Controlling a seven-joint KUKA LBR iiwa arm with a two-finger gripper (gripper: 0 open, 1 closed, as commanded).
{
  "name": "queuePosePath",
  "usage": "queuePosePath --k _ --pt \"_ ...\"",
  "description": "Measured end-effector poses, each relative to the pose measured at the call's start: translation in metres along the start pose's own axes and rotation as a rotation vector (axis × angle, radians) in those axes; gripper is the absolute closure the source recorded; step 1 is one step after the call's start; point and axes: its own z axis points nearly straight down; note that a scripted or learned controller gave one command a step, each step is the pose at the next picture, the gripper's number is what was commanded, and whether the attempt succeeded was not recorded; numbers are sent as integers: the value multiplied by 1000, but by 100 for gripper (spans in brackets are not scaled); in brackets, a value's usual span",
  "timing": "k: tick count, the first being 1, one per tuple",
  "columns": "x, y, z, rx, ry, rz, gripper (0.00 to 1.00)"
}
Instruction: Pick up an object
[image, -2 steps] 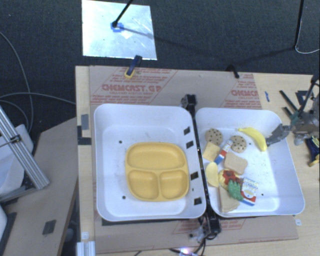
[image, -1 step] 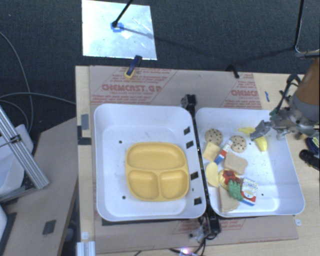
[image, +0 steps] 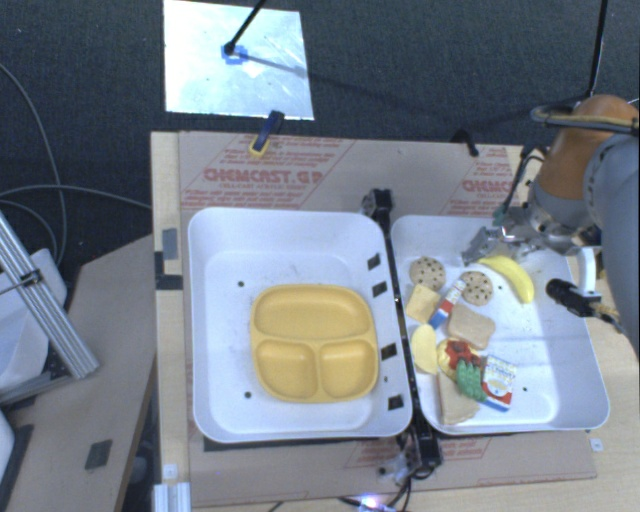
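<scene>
Bins first: the shallow white plastic bin (image: 215, 330) well to the gripper's left holds a yellow three-compartment tray (image: 313, 340), while the matching right-hand bin (image: 575, 395) under my metal two-finger gripper (image: 487, 242) carries the toy food. I judge this the approach step. A curved yellow banana (image: 508, 274) lies just below the gripper, apart from it; nothing sits between the fingertips, though how wide they stand I cannot tell. Next comes descent and centring, keeping off the round chocolate-chip cookie (image: 477, 288).

Tray (image: 313, 340) in left bin (image: 215, 250); food pile (image: 462, 340) in right bin (image: 570, 370); claw (image: 490, 240) over its rear.
</scene>
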Motion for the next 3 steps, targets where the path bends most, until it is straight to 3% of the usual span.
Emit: queuePosePath --k 1,2,3 --pt "-8 -26 -2 -5 -1 7 0" --pt "-7 -25 -12 -4 -2 3 100" --pt "75 -79 -108 -4 4 -2 100"
